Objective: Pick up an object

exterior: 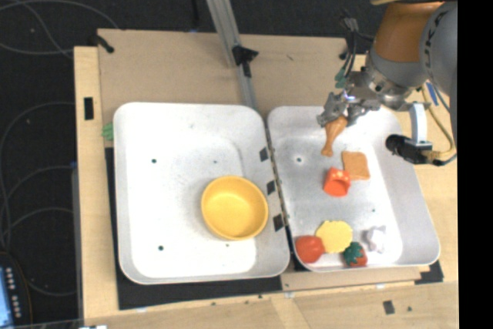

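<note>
- Orange stick-shaped object (332,139) hangs over the upper part of the right bin (400,243), its top end directly under the gripper (337,116) and seemingly caught between the fingers.
- Its long axis runs nearly upright in the view, tilting slightly down and to the left; the lower end appears clear of the bin floor.
- Fingers are pinched close around that top end, so I judge the lift already under way.
- Tan block (355,165) and orange-red piece (337,182) lie just below.

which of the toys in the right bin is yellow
The flat yellow toy by the right bin's near edge, between the red toy and white piece.
</note>
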`<state>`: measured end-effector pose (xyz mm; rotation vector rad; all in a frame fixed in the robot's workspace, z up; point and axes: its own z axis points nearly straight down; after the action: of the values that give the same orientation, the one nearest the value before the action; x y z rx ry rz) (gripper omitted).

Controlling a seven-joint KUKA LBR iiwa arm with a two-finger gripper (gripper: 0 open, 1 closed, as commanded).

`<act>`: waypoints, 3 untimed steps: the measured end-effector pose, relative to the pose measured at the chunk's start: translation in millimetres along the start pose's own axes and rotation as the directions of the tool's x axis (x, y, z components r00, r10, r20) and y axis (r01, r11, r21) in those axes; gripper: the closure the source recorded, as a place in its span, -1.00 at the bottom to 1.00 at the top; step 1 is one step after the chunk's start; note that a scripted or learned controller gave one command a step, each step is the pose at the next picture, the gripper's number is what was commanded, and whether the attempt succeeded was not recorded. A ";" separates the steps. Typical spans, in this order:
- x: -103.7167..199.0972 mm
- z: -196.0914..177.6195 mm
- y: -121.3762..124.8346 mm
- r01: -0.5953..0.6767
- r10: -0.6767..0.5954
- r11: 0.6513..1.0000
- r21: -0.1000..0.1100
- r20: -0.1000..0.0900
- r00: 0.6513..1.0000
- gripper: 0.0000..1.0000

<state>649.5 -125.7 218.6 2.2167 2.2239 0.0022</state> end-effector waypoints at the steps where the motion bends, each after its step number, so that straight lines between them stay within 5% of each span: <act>1: -0.7 -49.5 0.6 0.000 0.000 1.000 0.001 0.000 1.000 1.00; 3: 79.0 -24.6 -44.9 -0.002 0.002 1.000 0.002 0.001 1.000 1.00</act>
<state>604.2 -46.9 243.1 2.2188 2.2226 -0.0005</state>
